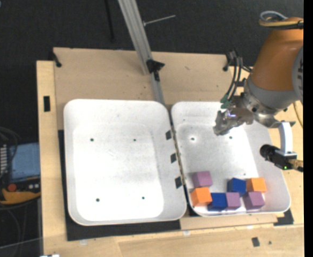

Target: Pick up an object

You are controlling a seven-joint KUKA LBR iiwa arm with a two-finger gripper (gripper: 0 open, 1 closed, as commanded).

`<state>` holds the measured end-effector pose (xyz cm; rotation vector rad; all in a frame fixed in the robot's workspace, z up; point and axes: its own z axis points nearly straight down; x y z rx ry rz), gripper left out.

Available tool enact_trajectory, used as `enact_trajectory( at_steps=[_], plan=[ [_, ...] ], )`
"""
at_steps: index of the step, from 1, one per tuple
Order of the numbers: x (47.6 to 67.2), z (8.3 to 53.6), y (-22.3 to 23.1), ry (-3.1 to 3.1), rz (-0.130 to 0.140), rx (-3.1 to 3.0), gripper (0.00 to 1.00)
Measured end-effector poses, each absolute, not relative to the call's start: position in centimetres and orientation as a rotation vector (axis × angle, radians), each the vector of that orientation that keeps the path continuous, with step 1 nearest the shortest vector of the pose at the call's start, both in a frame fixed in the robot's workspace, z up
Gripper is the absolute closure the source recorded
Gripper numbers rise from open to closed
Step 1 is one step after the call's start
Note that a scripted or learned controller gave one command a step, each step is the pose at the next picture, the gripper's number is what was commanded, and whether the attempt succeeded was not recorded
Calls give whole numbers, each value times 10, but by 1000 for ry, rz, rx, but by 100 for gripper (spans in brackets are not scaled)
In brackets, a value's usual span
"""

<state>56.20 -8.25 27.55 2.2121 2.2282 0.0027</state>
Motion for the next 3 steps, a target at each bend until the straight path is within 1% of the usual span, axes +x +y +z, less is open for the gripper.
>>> enact_trajectory(
  at_steps=[1,2,3],
  plan=[
    [581,262,-46,2225,0,2215,100],
    [612,253,-8,2225,1,2214,100],
    [629,257,38,2227,3,2213,100]
  ],
)
